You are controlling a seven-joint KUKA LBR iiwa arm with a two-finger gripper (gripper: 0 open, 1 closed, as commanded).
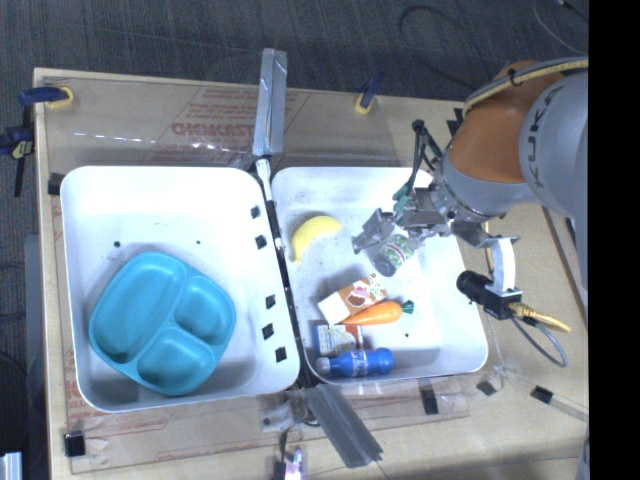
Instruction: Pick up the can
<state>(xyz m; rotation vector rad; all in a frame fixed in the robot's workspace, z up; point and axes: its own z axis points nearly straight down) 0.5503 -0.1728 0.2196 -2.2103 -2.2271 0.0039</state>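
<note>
The blue bottle lies nearest, below the pincer, with the carrot and a small carton between them. The pincer is clamped on the can, which hangs tilted between its fingers over the right bin. I judge the can may slip, because the hold looks off-centre. The lemon lies left of the pincer; the free room is mostly upward, away from the bin walls
</note>
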